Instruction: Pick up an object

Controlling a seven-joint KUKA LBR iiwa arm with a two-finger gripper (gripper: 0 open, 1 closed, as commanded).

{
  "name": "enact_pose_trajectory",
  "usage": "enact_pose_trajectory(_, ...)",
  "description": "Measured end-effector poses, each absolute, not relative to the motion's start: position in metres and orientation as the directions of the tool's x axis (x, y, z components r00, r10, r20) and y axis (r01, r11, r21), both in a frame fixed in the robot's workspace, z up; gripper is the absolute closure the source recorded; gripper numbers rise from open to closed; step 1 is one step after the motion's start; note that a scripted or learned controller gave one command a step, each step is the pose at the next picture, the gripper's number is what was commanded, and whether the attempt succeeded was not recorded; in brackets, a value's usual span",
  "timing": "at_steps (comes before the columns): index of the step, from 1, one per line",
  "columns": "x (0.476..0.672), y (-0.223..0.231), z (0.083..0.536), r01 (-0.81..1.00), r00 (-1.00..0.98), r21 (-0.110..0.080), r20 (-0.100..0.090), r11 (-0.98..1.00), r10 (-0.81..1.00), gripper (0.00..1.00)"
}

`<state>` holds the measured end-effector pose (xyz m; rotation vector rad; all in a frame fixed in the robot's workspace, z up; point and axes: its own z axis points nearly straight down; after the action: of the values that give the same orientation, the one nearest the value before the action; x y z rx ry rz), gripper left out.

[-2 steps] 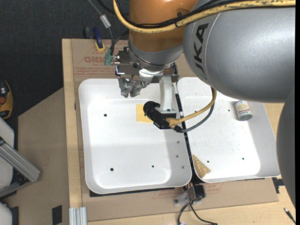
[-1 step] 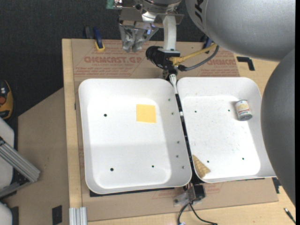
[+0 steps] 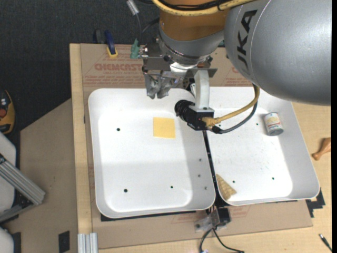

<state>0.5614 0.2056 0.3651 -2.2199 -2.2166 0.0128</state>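
Observation:
A flat yellow square [image 3: 164,127] lies in the left bin [image 3: 105,157], in its far half near the middle. My gripper [image 3: 158,91] hangs over the far rim of that bin, a little up and left of the square and apart from it. Its two fingers stand slightly apart, open, with nothing between them. In the right bin [image 3: 295,167] a small white can [image 3: 273,123] stands at the far right, and a tan wedge [image 3: 225,186] lies at the near left corner.
The big grey arm covers the top right of the view. A black plug with a cable [image 3: 190,115] hangs over the divide between the bins. A blue and yellow clamp [image 3: 110,43] sits on the cardboard at the back left.

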Motion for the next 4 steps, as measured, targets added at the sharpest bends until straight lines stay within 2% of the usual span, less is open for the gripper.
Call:
enact_pose_trajectory(1,0.496,0.195,0.343,1.0,0.0,-0.008,-0.002,0.0,1.0,1.0)
enact_pose_trajectory(2,0.484,0.227,0.373,1.0,-0.005,0.003,0.002,0.005,1.0,1.0)
enact_pose_trajectory(3,0.58,0.224,0.39,1.0,0.004,0.007,0.001,-0.004,1.0,1.0)
enact_pose_trajectory(4,0.509,0.113,0.38,1.0,0.01,-0.006,-0.003,-0.01,1.0,1.0)
